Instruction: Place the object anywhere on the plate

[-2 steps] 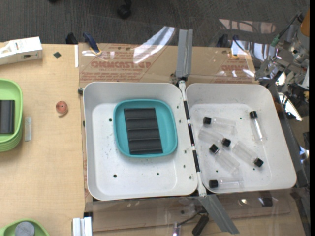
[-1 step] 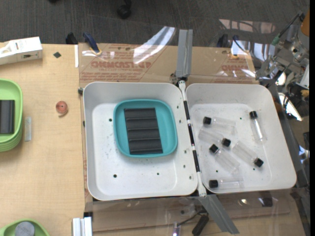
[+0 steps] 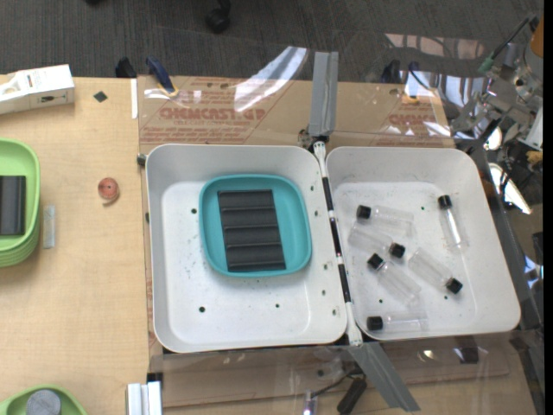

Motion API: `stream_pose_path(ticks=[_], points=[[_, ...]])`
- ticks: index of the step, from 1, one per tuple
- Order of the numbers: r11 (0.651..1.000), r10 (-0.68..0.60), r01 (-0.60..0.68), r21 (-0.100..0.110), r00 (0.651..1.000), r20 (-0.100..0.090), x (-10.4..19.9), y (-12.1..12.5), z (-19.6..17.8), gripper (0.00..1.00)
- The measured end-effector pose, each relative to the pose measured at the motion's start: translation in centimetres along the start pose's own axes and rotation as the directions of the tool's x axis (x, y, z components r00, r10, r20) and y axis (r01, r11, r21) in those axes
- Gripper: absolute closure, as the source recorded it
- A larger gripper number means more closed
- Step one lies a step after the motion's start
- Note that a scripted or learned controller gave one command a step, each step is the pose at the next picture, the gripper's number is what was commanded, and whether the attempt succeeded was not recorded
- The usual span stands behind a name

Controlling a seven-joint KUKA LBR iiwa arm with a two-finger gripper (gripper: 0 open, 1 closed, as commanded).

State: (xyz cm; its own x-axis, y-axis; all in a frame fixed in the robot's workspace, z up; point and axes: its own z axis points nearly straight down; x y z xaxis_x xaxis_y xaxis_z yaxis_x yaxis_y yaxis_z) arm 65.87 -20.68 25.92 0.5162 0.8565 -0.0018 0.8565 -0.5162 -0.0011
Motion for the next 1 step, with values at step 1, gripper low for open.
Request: stream_pose_path(ticks=[1], points=[[0.997, 0.08, -0.08, 0.0, 0.997, 0.0, -0.75, 0.2, -2.07, 0.0]])
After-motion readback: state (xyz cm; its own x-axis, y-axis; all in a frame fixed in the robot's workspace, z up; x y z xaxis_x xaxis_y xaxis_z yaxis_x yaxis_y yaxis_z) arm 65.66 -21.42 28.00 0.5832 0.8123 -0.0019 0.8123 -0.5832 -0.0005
